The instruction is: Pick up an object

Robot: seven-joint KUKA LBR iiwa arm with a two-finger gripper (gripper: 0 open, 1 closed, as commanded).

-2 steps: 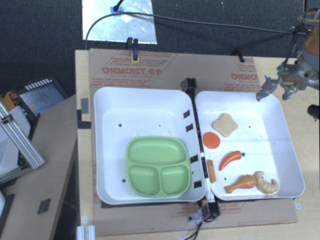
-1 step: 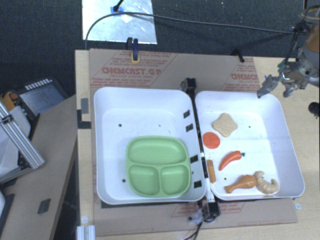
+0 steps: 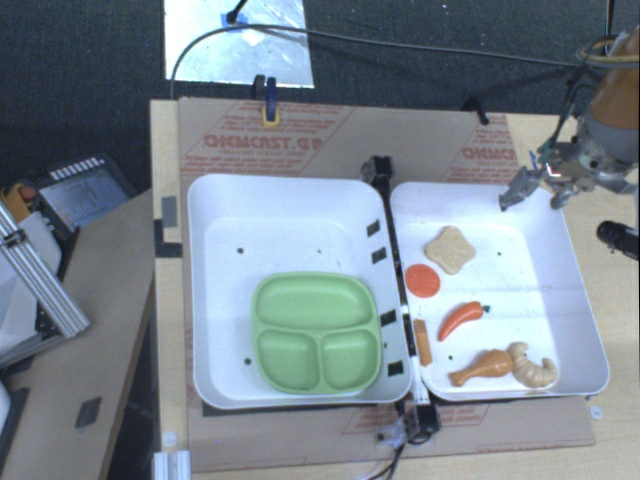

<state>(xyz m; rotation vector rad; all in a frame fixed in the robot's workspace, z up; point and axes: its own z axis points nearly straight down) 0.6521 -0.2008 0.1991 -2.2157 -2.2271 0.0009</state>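
Note:
In the right bin [image 3: 570, 268] lie a tan slice of bread [image 3: 450, 250], a red tomato slice [image 3: 423, 281], a red chili pepper [image 3: 460, 319], a small orange carrot stick [image 3: 423, 342] by the left wall, a chicken drumstick [image 3: 484, 366] and a pale shrimp [image 3: 533, 368]. My gripper [image 3: 540, 190] hangs open over the bin's far right corner, above and to the right of the bread. Nothing sits between its fingers [image 3: 513, 196].
The left bin [image 3: 220, 268] holds a green divided plate [image 3: 316, 330]. Both bins rest on a cardboard sheet [image 3: 330, 138]. The arm's orange band [image 3: 612, 53] and wrist stand at the right edge. A grey device [image 3: 85, 196] sits on the table at left.

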